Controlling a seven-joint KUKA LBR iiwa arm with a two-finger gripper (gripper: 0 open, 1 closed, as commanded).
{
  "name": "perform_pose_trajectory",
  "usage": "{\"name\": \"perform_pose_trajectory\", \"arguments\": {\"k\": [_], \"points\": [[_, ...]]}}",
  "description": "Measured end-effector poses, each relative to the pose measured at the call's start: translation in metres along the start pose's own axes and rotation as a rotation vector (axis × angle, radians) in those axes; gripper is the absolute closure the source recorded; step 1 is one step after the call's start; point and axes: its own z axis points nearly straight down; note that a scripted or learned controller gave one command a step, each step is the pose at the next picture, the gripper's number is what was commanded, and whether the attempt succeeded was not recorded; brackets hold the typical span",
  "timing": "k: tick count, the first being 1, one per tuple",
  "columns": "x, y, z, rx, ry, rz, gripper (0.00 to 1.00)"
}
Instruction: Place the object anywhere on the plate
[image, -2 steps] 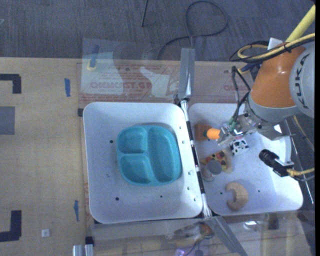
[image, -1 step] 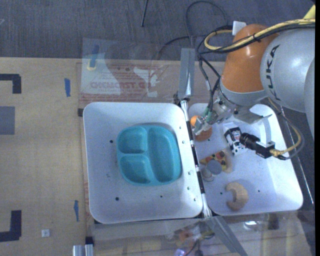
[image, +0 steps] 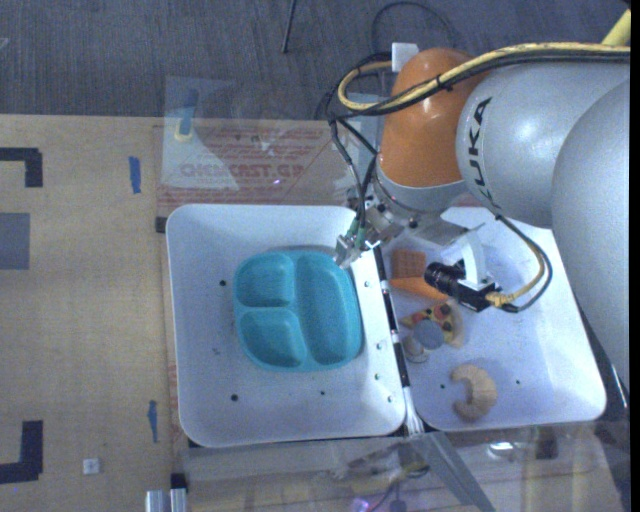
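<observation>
The gripper (image: 352, 246), its grasp impossible to tell, is hovering at the blue divided plate's (image: 298, 311) far right rim, perhaps carrying something light.

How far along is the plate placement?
Done: nothing visibly; the blue plate in the left bin has nothing on it. In hand: the gripper is at the plate's upper right edge, and I can't tell whether it carries anything. Left: an object must land on the plate; the croissant and other small items sit in the right bin.
</observation>
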Motion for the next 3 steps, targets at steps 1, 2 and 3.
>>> {"name": "perform_pose_trajectory", "arguments": {"k": [1, 2, 3], "points": [[0.073, -0.019, -0.043, 0.003, 0.003, -0.103, 1.00], [0.016, -0.003, -0.026, 0.000, 0.000, -0.082, 1.00], [0.016, -0.003, -0.026, 0.000, 0.000, -0.082, 0.00]]}}
